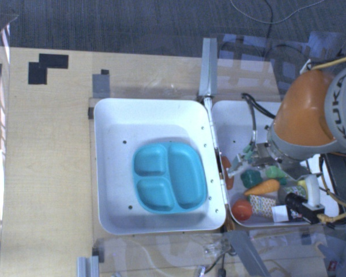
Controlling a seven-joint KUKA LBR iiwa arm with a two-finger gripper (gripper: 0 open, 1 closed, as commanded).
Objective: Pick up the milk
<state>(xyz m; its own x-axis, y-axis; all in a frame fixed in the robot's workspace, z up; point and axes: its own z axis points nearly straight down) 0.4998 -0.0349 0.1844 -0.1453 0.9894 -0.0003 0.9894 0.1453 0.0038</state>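
Observation:
A small patterned carton with a white end, which looks like the milk [266,206], lies on its side near the front wall of the right bin [233,123]. It rests between a red tomato [241,210] and a black part of the arm. My gripper [246,157] reaches down into the right bin, a little behind and left of the carton, above a green toy [251,177] and an orange carrot [263,187]. The orange band and grey wrist [303,123] hide much of the bin's right side. Nothing shows as held.
The left bin [112,154] holds a blue divided plate [169,176]. In the right bin, a second green piece [275,171], a yellow item [303,186] and a reddish item [228,181] by the left wall crowd the carton. Cables [251,117] hang beside the wrist.

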